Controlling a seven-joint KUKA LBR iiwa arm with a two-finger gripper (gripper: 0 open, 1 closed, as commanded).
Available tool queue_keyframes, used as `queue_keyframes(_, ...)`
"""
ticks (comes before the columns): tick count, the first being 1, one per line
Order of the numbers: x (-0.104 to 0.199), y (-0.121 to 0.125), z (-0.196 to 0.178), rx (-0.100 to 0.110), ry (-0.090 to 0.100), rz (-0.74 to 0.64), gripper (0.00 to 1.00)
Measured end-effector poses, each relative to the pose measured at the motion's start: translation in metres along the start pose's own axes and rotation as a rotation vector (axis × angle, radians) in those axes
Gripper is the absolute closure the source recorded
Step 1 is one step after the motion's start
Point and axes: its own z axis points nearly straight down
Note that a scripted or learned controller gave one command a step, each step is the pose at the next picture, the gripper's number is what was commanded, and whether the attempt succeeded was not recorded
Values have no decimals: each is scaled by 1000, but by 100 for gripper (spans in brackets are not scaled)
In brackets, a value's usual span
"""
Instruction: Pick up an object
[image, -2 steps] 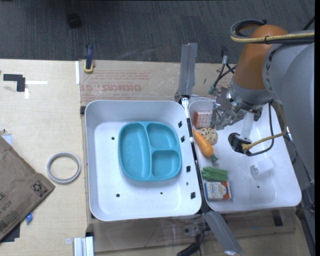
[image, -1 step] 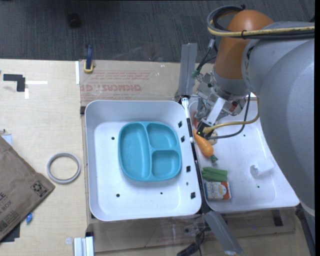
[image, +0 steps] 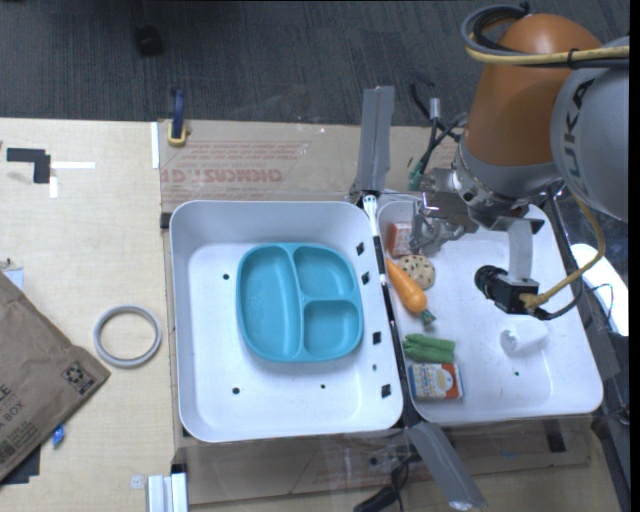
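One grey tape ring lies on the bench at the far left; next comes the left bin, holding one blue divided plate. The right bin holds one carrot, one cookie, one green pod bundle and two small cartons. The gripper hangs over that bin's far-left corner; whether it is parted or clamped, I cannot tell. Judging by this, nothing is lifted yet, so the whole pick remains.

We see a robotics lab: a grey KUKA arm over two white bins on a taped cardboard bench.
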Motion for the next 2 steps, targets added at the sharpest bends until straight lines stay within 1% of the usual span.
queue_keyframes(1,11,-40,63,1,0,-100,100)
queue_keyframes(2,-76,-17,93,0,1,-207,100)
